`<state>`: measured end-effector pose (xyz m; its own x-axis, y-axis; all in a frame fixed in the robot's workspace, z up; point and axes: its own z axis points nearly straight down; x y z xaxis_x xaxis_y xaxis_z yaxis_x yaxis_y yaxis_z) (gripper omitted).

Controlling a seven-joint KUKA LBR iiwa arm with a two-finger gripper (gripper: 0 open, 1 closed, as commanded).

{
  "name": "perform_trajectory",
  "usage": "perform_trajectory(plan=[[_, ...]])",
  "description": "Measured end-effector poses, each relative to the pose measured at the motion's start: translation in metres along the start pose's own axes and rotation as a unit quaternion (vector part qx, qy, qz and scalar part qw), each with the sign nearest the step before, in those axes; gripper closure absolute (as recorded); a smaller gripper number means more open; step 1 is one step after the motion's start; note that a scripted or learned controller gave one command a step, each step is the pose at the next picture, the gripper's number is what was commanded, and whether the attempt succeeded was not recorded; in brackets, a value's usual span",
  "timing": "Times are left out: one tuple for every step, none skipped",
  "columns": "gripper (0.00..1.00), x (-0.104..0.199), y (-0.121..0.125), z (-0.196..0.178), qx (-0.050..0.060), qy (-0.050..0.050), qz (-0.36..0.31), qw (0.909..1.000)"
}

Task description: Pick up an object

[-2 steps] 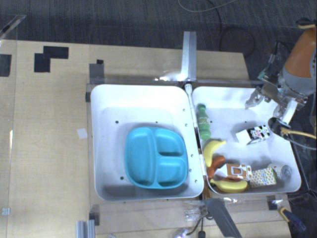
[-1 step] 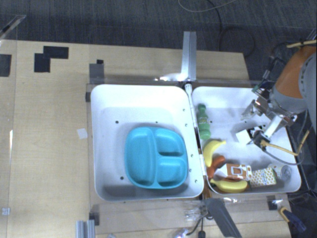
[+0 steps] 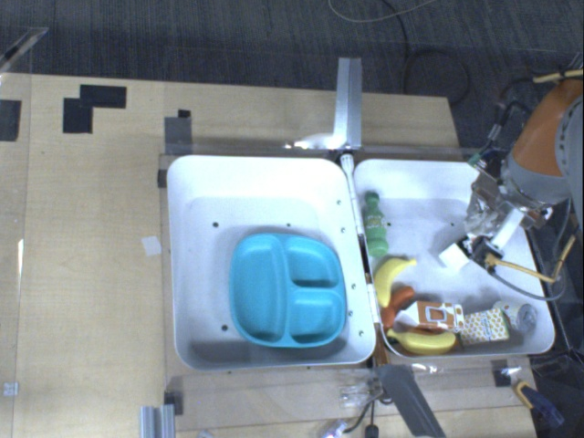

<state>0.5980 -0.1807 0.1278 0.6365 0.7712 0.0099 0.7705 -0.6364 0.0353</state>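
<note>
My gripper [image 3: 482,219] hangs over the right part of the right bin [image 3: 429,182], above bare white floor. The objects lie to its left and below it. A green bottle [image 3: 374,224] rests against the bin's left wall. A yellow banana [image 3: 391,275] lies beneath the bottle, with an orange-red item [image 3: 398,301] beside it. Along the front wall sit a second yellow fruit [image 3: 422,340], a small orange and white box [image 3: 440,316], a patterned packet [image 3: 484,326] and a silvery can [image 3: 525,318]. Nothing shows in the gripper's grasp.
The left bin [image 3: 196,208] holds a blue divided plate [image 3: 286,288]. A metal post [image 3: 349,99] stands at the back between the bins. The arm with its orange band [image 3: 547,140] comes in from the right edge.
</note>
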Motion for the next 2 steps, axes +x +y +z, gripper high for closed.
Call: perform_trajectory(plan=[[1.00,-0.029,-0.023,0.004,0.005,0.005,-0.043,0.9991],[1.00,0.033,-0.024,-0.077,0.016,-0.005,0.062,0.9980]])
